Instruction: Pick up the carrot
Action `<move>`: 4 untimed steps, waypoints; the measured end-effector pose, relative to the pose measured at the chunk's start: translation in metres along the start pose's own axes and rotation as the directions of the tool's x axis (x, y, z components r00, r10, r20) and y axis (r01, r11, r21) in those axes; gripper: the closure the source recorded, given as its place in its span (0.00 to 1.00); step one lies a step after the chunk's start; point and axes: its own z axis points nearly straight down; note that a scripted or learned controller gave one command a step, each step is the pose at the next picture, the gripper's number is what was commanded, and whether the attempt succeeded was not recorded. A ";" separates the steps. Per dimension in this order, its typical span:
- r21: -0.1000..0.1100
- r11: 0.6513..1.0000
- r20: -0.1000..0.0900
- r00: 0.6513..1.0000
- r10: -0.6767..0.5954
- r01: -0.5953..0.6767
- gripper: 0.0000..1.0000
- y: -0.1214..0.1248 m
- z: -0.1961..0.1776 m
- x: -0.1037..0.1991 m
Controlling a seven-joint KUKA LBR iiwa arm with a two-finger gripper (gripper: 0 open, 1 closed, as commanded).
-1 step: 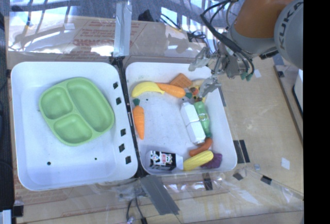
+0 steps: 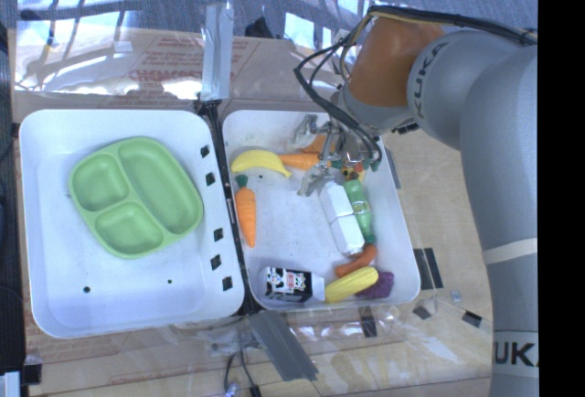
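The carrot (image 2: 245, 214), orange with a green top, lies near the left wall of the right bin (image 2: 283, 235), pointing toward the front. My gripper (image 2: 313, 154) hangs low over the back of that bin, to the carrot's upper right and apart from it. Its metal fingers (image 2: 314, 182) stand open. A second orange, carrot-like piece (image 2: 299, 161) lies between them, beside a yellow banana (image 2: 259, 162). Whether the fingers touch that piece is unclear.
Along the right bin's right side lie a white block (image 2: 345, 227), a green bottle (image 2: 359, 208), an orange-red piece (image 2: 356, 260), a yellow corn (image 2: 352, 284) and a purple item (image 2: 383, 281). A black-and-white carton (image 2: 288, 283) sits at the front. The left bin holds a green divided plate (image 2: 137, 194).
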 end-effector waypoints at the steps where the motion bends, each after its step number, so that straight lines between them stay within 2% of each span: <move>1: 0.003 0.987 0.012 0.987 0.161 -0.161 0.00 -0.031 0.006 0.028; 2: 0.006 0.917 -0.007 0.917 0.399 -0.399 0.00 -0.022 0.004 0.006; 3: -0.001 0.893 0.014 0.892 0.451 -0.451 0.00 -0.036 0.005 0.026; 4: 0.002 0.764 -0.008 0.764 0.646 -0.646 0.00 -0.036 0.004 0.009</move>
